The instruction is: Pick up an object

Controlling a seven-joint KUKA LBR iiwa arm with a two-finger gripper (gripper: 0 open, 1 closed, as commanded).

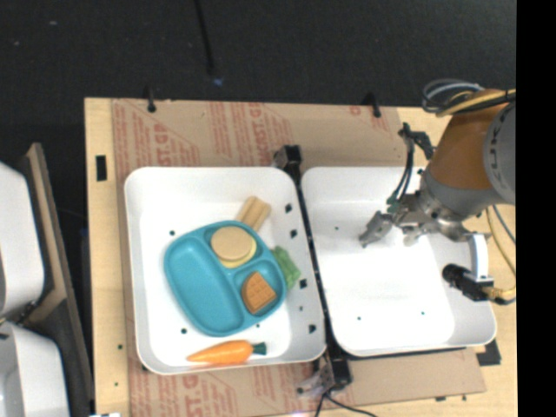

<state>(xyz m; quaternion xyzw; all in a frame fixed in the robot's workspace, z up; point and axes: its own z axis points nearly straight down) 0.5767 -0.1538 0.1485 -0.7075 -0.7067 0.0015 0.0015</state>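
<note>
White plastic lies under my pincer (pixel 375 231), which hangs over the right bin (pixel 408 320), toward that bin's far left part. Whether it is clenched or released I cannot tell from this angle, and I see nothing caught in it.

All the things to pick lie in the left bin (pixel 152 233), well apart from me. A blue divided tray (pixel 204 289) sits at its middle, with a round tan biscuit (pixel 234 244) in one compartment and a brown waffle piece (pixel 258 293) in another. A pale wooden block (pixel 254 212) touches the tray's far edge, a green piece (pixel 287 268) peeks out at its right, and an orange carrot (pixel 224 352) lies near the bin's front wall. Both bins rest on the counter (pixel 109 233).
</note>
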